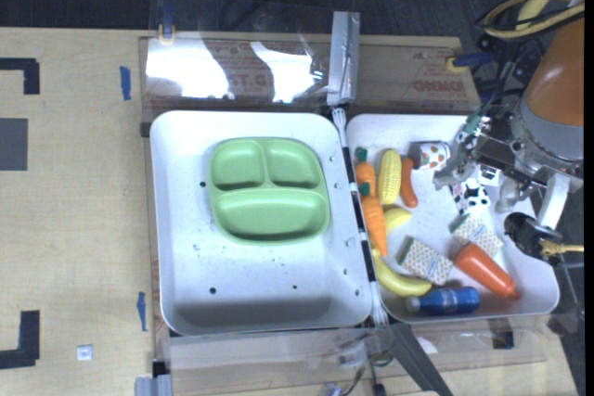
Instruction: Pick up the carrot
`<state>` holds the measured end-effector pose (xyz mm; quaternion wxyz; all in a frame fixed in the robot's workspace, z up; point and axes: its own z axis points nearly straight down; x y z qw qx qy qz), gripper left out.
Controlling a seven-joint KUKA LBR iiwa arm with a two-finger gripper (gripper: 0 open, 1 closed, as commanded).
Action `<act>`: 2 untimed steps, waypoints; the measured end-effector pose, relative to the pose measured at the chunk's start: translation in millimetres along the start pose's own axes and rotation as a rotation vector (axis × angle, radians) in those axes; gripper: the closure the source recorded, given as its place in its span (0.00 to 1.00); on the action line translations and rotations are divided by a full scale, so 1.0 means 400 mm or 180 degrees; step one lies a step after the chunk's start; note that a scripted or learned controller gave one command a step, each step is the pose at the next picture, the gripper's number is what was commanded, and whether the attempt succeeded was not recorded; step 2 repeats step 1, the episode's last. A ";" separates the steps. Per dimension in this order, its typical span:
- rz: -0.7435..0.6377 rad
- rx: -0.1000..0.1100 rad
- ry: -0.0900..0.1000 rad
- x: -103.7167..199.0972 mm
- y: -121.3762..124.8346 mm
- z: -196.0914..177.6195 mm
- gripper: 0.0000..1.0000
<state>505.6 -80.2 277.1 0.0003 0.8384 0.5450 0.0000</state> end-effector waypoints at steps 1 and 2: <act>-0.0394 -0.0003 0.0000 0.099 0.051 0.007 0.00; -0.0394 -0.0003 0.0000 0.099 0.051 0.007 0.00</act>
